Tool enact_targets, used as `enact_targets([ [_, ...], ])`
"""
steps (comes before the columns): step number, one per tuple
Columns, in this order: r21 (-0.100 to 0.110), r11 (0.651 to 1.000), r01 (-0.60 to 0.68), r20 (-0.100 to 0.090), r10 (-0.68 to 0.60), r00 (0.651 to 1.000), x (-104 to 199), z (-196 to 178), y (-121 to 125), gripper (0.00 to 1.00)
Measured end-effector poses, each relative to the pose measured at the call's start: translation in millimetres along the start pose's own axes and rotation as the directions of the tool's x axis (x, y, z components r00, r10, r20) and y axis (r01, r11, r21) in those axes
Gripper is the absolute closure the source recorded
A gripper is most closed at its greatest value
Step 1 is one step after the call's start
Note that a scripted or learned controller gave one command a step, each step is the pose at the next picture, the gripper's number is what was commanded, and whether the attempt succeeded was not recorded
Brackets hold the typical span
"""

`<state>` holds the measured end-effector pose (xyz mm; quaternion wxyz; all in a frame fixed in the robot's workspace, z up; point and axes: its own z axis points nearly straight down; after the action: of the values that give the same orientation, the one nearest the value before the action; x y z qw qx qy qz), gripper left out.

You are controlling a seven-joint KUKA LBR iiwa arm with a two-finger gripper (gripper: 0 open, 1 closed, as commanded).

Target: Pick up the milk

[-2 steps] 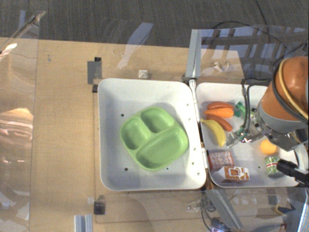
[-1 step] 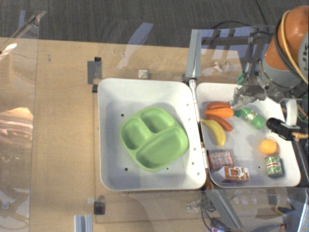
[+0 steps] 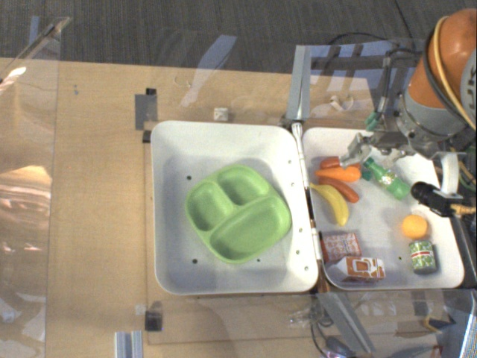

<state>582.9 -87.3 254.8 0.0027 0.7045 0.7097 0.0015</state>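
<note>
Gripper point(image 3: 356, 155), jaws spread and holding nothing, sits upper right over carrot point(image 3: 339, 175); milk point(image 3: 360, 268) lies lower right, so prob. wrong grab.

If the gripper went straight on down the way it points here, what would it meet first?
Probably the carrot at the right bin's upper left, or the green bottle beside it; depth is unclear. The milk carton lies at the bin's near edge, off that line.

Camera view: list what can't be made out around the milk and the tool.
- Milk carton: lying at the right bin's front rim; print too small to read.
- Tool: over the carrot; too small and cluttered to judge its opening.
- Arm: cut off by the right edge.
- Green bottle: partly hidden under the tool.
</note>
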Motion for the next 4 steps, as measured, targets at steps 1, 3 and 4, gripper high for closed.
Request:
enact_targets([
  [1, 0.002, 0.994, 0.109, -0.002, -0.109, 0.994, -2, 92, -76, 0.00],
  [3, -0.027, 0.989, 0.148, 0.006, -0.148, 0.989, -12, 139, -83, 1.00],
  [4, -0.030, 0.872, 0.489, 0.027, -0.488, 0.872, -11, 154, -84, 1.00],
])
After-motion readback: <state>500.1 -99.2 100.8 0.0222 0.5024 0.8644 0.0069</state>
